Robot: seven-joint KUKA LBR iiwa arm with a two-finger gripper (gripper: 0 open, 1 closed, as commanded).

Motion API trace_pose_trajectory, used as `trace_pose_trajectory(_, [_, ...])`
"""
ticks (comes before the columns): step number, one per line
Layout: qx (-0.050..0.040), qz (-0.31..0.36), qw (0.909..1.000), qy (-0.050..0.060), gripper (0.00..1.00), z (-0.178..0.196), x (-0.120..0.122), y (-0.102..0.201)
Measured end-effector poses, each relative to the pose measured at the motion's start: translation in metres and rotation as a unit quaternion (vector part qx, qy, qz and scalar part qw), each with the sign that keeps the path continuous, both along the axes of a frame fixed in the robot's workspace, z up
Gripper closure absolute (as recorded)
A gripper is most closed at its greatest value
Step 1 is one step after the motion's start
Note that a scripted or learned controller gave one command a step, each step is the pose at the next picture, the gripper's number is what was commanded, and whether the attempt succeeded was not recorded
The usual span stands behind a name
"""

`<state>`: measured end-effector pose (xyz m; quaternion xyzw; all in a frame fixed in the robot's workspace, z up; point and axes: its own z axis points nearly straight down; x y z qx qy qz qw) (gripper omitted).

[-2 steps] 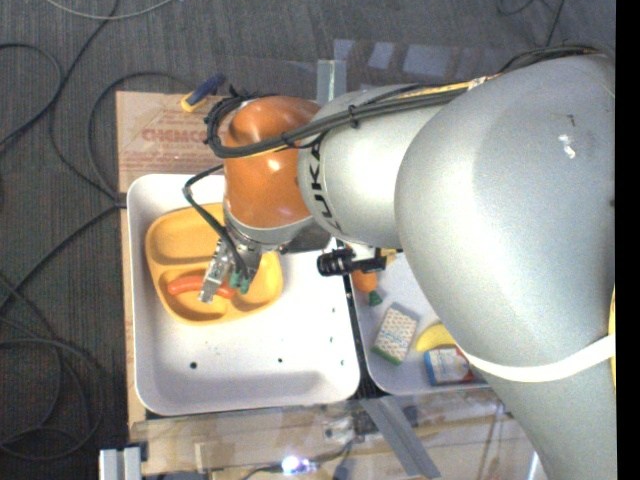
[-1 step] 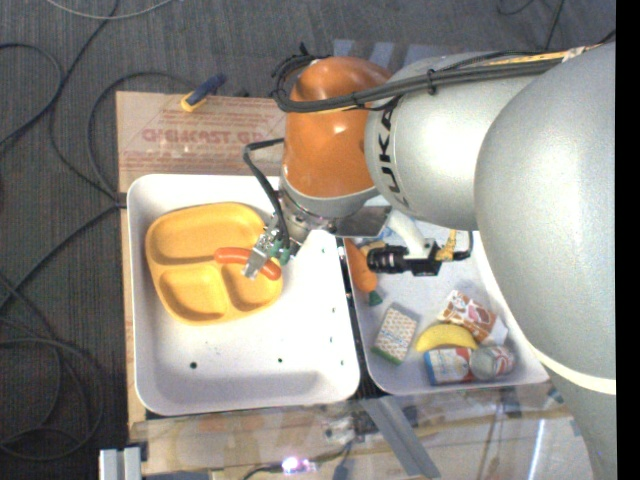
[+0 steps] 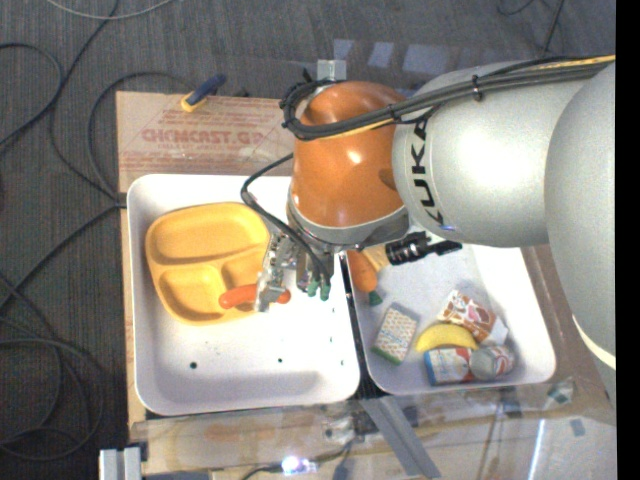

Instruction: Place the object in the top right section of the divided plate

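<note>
- Along the near edge, the bench front shows a metal frame and a small glaring light, both hard to make out
- The right bin is partly covered by the big grey arm, so its far half is hidden; its right rim runs under the arm too
- In the right bin's near part lie a banana, a small checked packet, a red and white carton, a blue-edged box and a grey can-like thing, all crowded close together
- An orange thing sits at the right bin's left wall, half hidden beneath the wrist; I cannot tell what it is
- The left bin holds a yellow divided plate in its far left part; a few dark specks dot the bare white floor nearer the camera
- A carrot lies on the plate's near right edge, its right tip reaching under the pincer
- The pincer hangs just right of the plate, at the carrot's tip; whether its fingers are spread or pressed together I cannot tell
- The orange band above the wrist hides the bin's far right corner
- Beyond the bins lies a sheet of cardboard with faint red print and a small blue and yellow thing on its far edge
- Dark carpet with loose cables surrounds it all
</note>
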<state>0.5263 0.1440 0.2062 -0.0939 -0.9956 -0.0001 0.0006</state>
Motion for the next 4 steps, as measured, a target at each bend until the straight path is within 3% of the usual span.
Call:
trace_pose_trajectory(1, [0.0,-0.016,0.9999,-0.002,1.0,0.127,0.02,-0.01])
trace_pose_trajectory(2, [0.0004,0.202,0.9793,0.0,1.0,-0.009,-0.02,-0.022])
trace_pose_trajectory(3, [0.0003,0.031,0.9995,0.0,1.0,-0.006,-0.033,-0.047])
trace_pose_trajectory(4, [-0.0001,-0.025,0.9997,0.0,1.0,0.015,-0.043,0.018])
